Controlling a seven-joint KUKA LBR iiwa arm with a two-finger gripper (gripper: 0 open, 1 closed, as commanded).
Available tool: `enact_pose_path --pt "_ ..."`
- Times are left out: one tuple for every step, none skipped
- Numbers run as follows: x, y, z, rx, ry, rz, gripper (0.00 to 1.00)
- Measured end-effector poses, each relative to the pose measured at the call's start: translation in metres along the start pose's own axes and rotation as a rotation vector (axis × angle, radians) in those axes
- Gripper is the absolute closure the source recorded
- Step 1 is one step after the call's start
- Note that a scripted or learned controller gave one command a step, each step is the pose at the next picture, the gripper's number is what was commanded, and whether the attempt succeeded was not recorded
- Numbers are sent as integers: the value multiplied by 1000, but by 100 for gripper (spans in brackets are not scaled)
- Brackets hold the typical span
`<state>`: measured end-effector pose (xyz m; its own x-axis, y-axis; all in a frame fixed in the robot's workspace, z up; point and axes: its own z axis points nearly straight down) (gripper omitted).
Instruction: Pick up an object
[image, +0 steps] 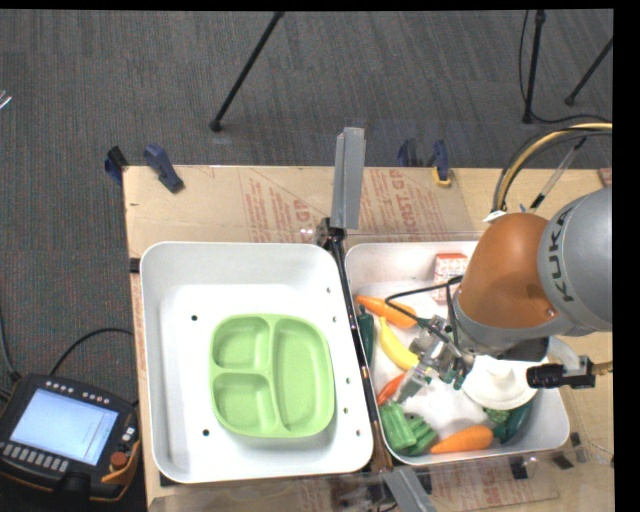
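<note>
grey arm (560, 270) over right bin (400, 262), gripper (418, 377) among toy vegetables, grasp apparently unclear

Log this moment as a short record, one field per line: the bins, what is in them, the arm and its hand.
left bin: holds a green divided plate, lying flat near the middle
right bin: holds toy food, with a carrot by the near wall, a banana, green pieces, a red and white box at the far wall
arm: reaches in from the right, over the right bin
hand: low among the toy food, near the banana
grasp: cannot tell
</note>
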<state>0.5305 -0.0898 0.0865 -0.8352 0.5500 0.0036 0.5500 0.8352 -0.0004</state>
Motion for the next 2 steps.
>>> enact_pose_path --pt "-16 12 -1 1 -3 124 0" --pt "-32 26 -2 0 -7 132 0"
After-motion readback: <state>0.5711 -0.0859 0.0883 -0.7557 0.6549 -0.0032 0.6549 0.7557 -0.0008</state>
